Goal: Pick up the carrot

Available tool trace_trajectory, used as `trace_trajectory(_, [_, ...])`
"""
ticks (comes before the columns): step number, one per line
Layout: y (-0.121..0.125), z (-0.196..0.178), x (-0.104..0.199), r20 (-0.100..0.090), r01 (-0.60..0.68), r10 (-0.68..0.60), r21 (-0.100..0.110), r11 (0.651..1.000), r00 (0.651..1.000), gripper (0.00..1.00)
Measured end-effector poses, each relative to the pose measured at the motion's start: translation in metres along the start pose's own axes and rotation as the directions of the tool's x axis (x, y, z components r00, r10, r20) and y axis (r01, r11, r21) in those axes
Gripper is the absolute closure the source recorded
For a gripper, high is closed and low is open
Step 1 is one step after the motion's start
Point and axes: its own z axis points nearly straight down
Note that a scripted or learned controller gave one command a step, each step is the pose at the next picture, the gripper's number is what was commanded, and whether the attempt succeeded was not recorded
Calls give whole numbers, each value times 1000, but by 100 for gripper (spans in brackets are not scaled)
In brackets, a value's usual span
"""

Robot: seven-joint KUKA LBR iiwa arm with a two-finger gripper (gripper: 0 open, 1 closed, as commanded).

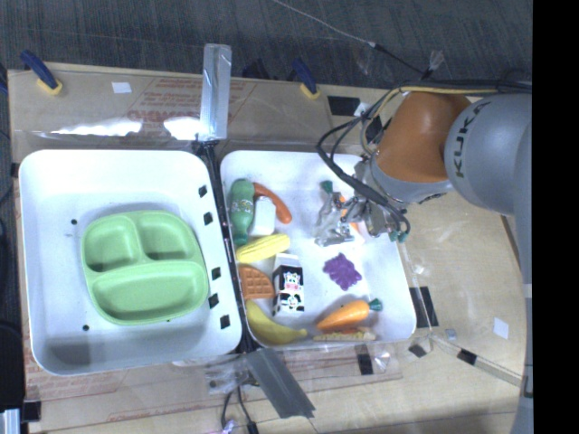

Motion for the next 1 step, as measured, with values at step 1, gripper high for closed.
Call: trace_trajectory(1, [0,0,0,-1,1,-1,0,1000,1000,0])
